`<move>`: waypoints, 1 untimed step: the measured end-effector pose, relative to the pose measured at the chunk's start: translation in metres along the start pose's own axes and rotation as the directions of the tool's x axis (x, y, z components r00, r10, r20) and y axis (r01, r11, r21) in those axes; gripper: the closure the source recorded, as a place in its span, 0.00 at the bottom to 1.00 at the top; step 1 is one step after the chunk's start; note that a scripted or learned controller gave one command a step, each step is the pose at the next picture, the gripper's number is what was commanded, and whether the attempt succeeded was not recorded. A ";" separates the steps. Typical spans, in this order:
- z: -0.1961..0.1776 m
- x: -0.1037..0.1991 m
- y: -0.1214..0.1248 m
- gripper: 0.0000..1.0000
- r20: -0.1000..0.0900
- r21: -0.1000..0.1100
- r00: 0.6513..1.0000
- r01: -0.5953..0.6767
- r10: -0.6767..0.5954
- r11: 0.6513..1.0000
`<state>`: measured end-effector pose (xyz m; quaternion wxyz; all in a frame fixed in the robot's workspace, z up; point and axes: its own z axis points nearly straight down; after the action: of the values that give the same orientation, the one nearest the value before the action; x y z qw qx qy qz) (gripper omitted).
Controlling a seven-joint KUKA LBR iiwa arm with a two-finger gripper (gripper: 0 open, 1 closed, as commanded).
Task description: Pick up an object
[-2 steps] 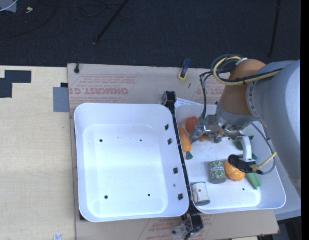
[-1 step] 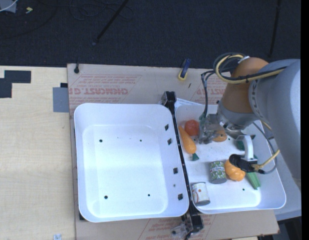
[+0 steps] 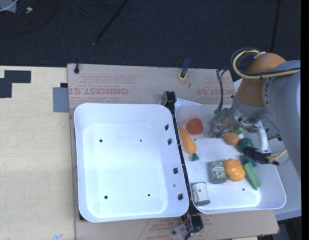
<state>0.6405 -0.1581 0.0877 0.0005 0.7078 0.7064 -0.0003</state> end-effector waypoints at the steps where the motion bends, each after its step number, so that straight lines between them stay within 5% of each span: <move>1: 0.000 0.021 0.003 1.00 -0.002 0.003 1.000 0.003 -0.003 1.000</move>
<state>0.6437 -0.1374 0.0876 -0.0010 0.7066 0.7076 -0.0007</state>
